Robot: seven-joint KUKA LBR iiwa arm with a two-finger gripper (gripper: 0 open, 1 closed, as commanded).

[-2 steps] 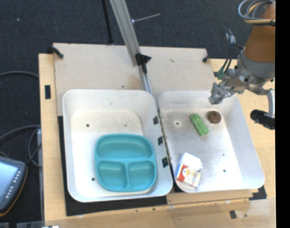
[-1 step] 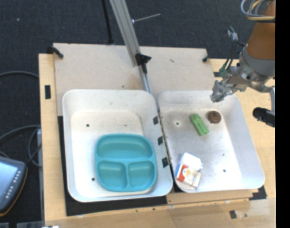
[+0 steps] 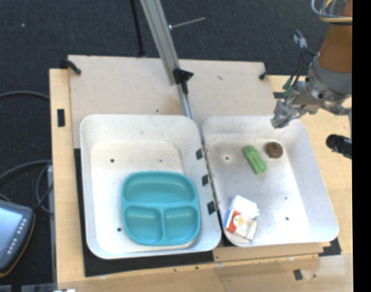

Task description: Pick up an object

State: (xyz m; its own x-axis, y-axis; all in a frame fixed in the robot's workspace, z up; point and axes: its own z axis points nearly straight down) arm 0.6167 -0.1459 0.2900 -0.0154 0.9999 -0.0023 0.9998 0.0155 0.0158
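I'm up over the far right corner of the right bin (image 3: 307, 181), my fingers (image 3: 281, 118) hanging just above its back rim, and from this angle I cannot tell whether they're spread or pinched, so I won't claim either. Nothing is between them. Nearest to me is the small brown round object (image 3: 273, 149), just below and slightly inward; right beside it lies the green cylinder (image 3: 255, 160), tilted on a diagonal. Well apart, down at the near left corner, sits the red-and-white packet (image 3: 241, 219). Over in the left bin (image 3: 100, 163) there's the teal divided tray (image 3: 162, 208).

My worries: the brown piece looks low and round, so I judge it could squirt sideways if I close off-centre. The cylinder is so near it that a descent between them might nudge both. If I come down where I am now, I could clip the bin wall instead of reaching the floor. The cylinder may roll.
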